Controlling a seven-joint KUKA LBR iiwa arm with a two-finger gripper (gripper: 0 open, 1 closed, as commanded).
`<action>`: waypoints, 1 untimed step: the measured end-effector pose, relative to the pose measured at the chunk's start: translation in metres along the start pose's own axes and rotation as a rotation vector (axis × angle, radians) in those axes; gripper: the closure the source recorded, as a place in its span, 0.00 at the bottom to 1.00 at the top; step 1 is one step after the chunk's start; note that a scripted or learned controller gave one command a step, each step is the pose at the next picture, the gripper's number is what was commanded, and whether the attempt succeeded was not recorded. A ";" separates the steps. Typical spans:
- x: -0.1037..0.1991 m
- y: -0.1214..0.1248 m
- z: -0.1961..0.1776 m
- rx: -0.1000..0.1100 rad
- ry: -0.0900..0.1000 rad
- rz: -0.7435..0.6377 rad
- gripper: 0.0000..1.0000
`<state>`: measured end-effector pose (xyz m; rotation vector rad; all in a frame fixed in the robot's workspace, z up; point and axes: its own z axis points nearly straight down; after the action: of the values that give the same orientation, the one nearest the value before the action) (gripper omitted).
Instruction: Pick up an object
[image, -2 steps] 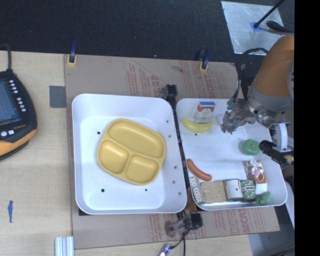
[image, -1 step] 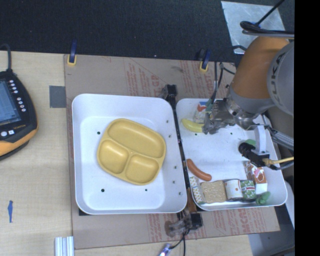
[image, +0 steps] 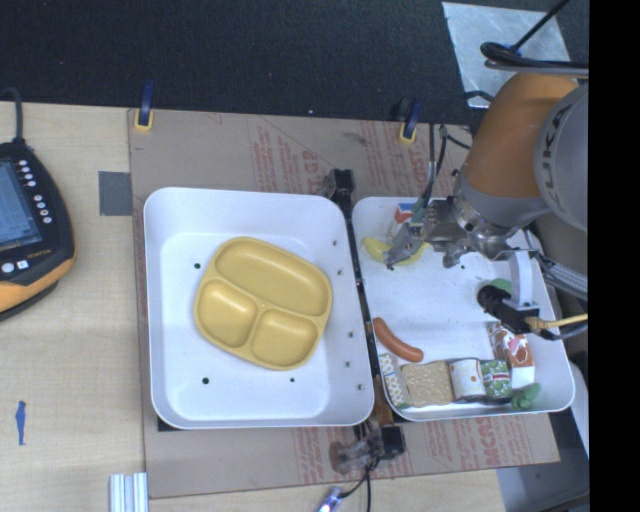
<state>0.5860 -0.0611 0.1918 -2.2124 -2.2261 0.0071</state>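
Gripper (image: 405, 250): hangs low over the far left corner of the right bin (image: 440, 300), at the end of the grey arm (image: 565, 150) with its orange band (image: 515, 110), reaching in from the right. Open or closed: cannot tell from this angle.

Just beside the gripper's tip, toward the bin's left wall: a small yellow piece (image: 377, 247), flat on the white floor. Touching or not: impossible to say. Just behind the gripper, against the far wall: a red-and-blue scrap (image: 404, 212), partly hidden.

Along the near side of the right bin:
- A reddish sausage (image: 398, 341), aslant near the left wall.
- Just nearer, a tan speckled cracker (image: 425, 383).
- At the cracker's right edge, a small white can (image: 465, 378) on its side.
- Next to that, a green-labelled packet (image: 496, 378).
- In the near right corner, a green lump (image: 527, 398).
- Beyond the lump, by the right wall, a red-and-white packet (image: 516, 350).

Left bin (image: 180, 385): holds a yellow divided plate (image: 262, 300) with three compartments, set at a slant in the middle, well apart from the gripper.

Both bins side by side, rims close together, on a brown cardboard sheet (image: 250, 150) pinned by two blue clamps (image: 145, 105) at the far edge of the counter (image: 70, 400). At the counter's left edge: an orange-and-black handheld controller (image: 25, 235), partly cut off.
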 end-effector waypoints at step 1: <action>-0.032 0.060 0.101 0.001 -0.001 0.001 0.00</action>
<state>0.6455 -0.0930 0.0902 -2.2129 -2.2253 0.0095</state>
